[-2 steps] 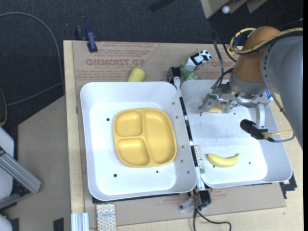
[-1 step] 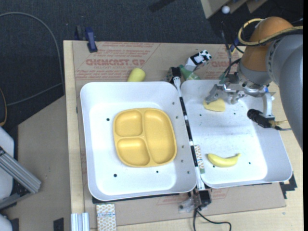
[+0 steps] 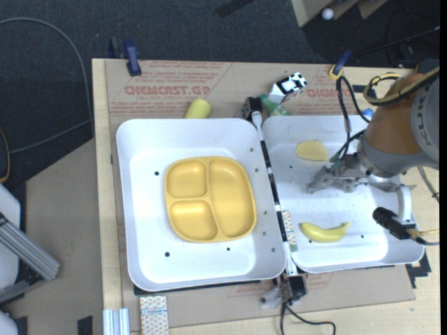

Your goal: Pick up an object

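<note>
Banana (image 3: 323, 232) lying left-right, tips upturned, end effector (image 3: 323, 181) seemingly spread, holding nothing

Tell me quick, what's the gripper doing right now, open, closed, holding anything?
Gripper: down in the right bin, between the pale yellow piece and the banana; nothing seen between its fingers, open or closed cannot be told.

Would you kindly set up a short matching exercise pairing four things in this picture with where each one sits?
Things:
1. banana
2. divided yellow plate
3. pale yellow chip-like piece
4. yellow cylinder

Places:
A. on the bench board behind the left bin
B. near the front of the right bin
C. in the middle of the left bin
D. near the back of the right bin

Pairs: 1-B, 2-C, 3-D, 4-A
</note>
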